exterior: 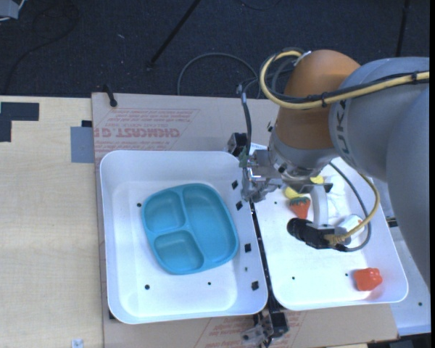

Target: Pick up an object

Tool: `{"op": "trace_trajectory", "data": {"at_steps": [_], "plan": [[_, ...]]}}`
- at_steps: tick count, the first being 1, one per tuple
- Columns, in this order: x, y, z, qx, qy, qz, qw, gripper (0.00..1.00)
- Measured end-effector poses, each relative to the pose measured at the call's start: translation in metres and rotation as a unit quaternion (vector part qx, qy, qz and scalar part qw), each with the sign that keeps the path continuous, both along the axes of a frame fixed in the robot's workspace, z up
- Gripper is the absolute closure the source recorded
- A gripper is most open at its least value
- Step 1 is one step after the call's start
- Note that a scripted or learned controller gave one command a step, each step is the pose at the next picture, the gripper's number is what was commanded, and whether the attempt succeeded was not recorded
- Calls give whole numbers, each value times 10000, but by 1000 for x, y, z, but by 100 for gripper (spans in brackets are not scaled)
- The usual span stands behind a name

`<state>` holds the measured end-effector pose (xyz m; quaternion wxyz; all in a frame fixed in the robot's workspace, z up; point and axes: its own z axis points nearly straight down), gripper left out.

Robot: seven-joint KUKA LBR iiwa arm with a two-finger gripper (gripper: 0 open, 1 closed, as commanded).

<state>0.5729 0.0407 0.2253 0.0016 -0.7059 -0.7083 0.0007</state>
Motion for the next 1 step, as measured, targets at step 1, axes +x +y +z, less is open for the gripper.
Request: {"op": "trace_trajectory", "data": {"at_steps": [1], "plan": [[16, 44, 8, 1, -9, 1, 10000, 100]]}}
